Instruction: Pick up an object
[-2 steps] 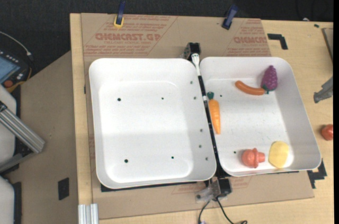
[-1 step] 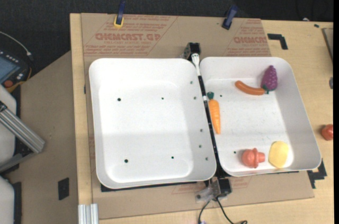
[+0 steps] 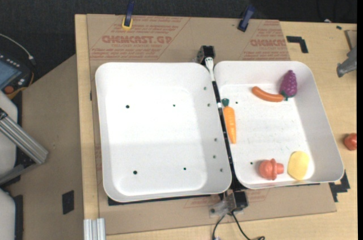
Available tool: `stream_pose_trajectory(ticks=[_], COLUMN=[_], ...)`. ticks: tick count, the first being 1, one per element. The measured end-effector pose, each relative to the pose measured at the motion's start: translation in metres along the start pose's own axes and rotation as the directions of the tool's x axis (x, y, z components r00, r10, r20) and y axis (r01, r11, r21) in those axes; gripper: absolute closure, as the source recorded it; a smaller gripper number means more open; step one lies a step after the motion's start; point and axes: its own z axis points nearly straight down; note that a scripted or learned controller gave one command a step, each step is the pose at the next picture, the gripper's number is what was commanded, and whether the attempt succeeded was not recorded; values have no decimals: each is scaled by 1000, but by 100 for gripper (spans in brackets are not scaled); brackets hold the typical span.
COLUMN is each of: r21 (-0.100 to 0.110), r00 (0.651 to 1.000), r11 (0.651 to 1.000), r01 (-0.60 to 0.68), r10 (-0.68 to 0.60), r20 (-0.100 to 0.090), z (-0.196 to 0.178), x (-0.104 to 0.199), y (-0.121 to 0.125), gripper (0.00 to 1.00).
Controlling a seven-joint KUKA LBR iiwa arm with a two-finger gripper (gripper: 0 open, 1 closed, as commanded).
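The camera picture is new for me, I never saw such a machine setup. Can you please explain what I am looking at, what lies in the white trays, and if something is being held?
One fixed camera looks down at a slant on a workbench covered with brown board. On it sit two shallow white bins side by side. The left bin has nothing in it but small dark dots. The right bin holds toy food: a carrot against its left wall, a sausage and purple grapes near the far side, and a red piece beside a yellow lemon near the front. The robot arm reaches in from the right; at this moment nothing is seen being held.
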Motion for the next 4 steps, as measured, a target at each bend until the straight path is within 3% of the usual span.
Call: stream_pose_trajectory(ticks=[1,2,3,4], r21=[29,5,2,6], r00=[1000,1000,1000,1000], r11=[1000,1000,1000,1000], r01=[-13,-15,-8,-8], r10=[13,15,8,8], r20=[-6,5,4,3], z=[208,148,74,68], x=[-27,-85,-82,-82], y=[-7,-4,4,4], gripper=[0,0,0,100])
